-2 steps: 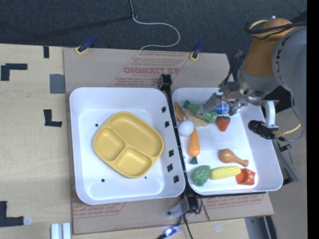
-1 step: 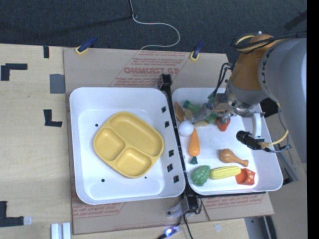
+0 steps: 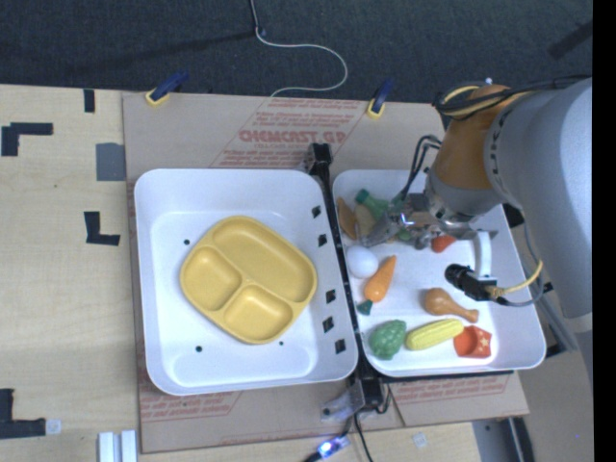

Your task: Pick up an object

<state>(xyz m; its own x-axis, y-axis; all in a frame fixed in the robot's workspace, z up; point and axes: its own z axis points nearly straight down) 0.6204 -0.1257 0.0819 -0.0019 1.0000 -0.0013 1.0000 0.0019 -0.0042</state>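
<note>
The arm reaches in from the right, and my gripper sits low over the upper left part of the right bin. Close to its left lie a green toy and a brownish toy. A white egg and an orange carrot lie just below it. A small red piece peeks out under the wrist. Further toward the front are a chicken drumstick, a corn cob, a green broccoli and a red toy.
The left bin holds a yellow divided plate. A black divider runs between the bins. The arm's grey body hangs over the right bin's right side. A white cable lies behind the bins.
</note>
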